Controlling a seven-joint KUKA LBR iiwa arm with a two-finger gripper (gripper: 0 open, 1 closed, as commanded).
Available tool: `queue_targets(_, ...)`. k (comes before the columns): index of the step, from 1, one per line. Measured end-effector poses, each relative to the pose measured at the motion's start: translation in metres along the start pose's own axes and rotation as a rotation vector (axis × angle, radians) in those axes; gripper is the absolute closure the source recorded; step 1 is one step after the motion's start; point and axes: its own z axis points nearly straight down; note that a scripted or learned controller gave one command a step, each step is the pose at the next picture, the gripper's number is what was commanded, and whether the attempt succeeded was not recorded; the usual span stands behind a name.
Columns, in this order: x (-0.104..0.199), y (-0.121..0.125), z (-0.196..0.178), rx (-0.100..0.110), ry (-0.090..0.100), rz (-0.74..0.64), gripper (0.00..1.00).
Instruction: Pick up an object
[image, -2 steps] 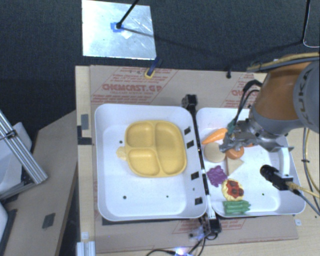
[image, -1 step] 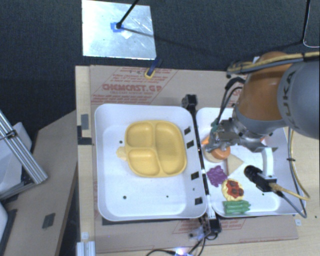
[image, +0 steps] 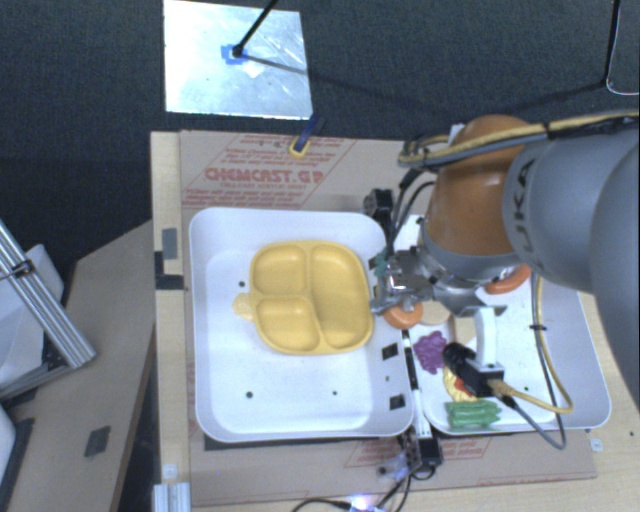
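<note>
A grey KUKA arm (image: 560, 200) with an orange wrist band reaches in from the right, its gripper (image: 392, 285) poised over the seam where two shallow white bins meet. The left bin (image: 225, 400) carries a yellow divided plate (image: 305, 297) lying flat near its centre. In the right bin (image: 590, 385), toy food is clustered along the left side: an orange round piece (image: 404, 316) just below the gripper, a purple bunch of grapes (image: 431, 349) nearer the camera, then a yellow piece (image: 462, 385) and a green ridged vegetable (image: 471, 413) at the near edge. How far the jaws stand apart cannot be told (the wrist hides them), and nothing is seen held.
</note>
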Motion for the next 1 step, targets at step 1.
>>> queue_targets(1,0.0373,0.004,-0.0166,-0.002,-0.001,0.002,1.0)
